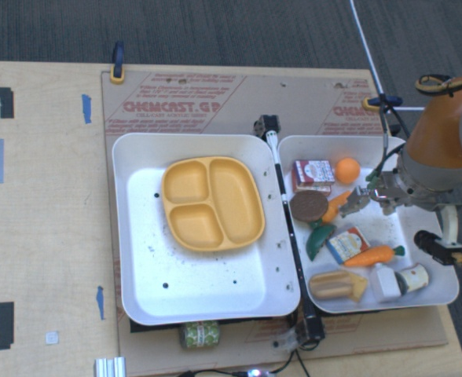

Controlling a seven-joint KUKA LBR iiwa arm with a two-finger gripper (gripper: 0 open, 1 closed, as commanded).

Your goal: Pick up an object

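Observation:
The right bin [443, 295] holds several toy foods. A red box [313, 173] and an orange ball [346, 170] lie at its far side. A brown round patty [308, 206] sits below the box, with a small orange piece [337, 205] beside it. My gripper [359, 198] hangs low over the bin's middle, just right of that orange piece and below the ball. Nearer the front lie a green pepper [319, 239], a blue and white packet [346, 246], a carrot [370, 256] and a tan bun [337, 285].
The left bin [137, 234] bears a yellow divided plate [212, 203]. A white bottle [412, 277] and a white block [386, 283] lie at the right bin's front right. A green can [201, 334] rests outside the bins at the bench's front edge.

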